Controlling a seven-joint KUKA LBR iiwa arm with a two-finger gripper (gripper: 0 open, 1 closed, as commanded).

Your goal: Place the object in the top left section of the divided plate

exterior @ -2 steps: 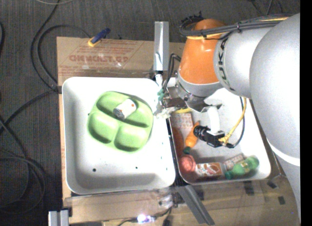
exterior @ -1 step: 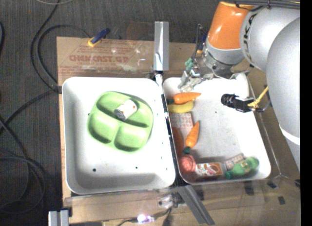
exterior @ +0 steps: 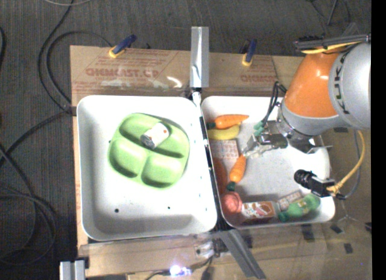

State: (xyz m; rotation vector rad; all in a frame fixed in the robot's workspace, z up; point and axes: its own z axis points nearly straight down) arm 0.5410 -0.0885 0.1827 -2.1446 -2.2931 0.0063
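My gripper [exterior: 260,142] hangs over the right bin [exterior: 322,163], wrist low near its upper middle. Can't tell its state from this angle; nothing visibly held.

The small can [exterior: 155,134] lies on its side on the green divided plate [exterior: 151,151] in the left bin [exterior: 96,176], well off to my gripper's left across the bin wall. It sits at the plate's upper middle, about on the ridge between the top sections. Can't tell whether it's fully in the top left one.

My read: placement looks roughly done, or needs a nudge left. Next move calls for a check of the can's seat before anything else.

Just below my gripper: a carrot [exterior: 237,169]. Just left of it: a second carrot [exterior: 230,119] and a banana [exterior: 224,132].
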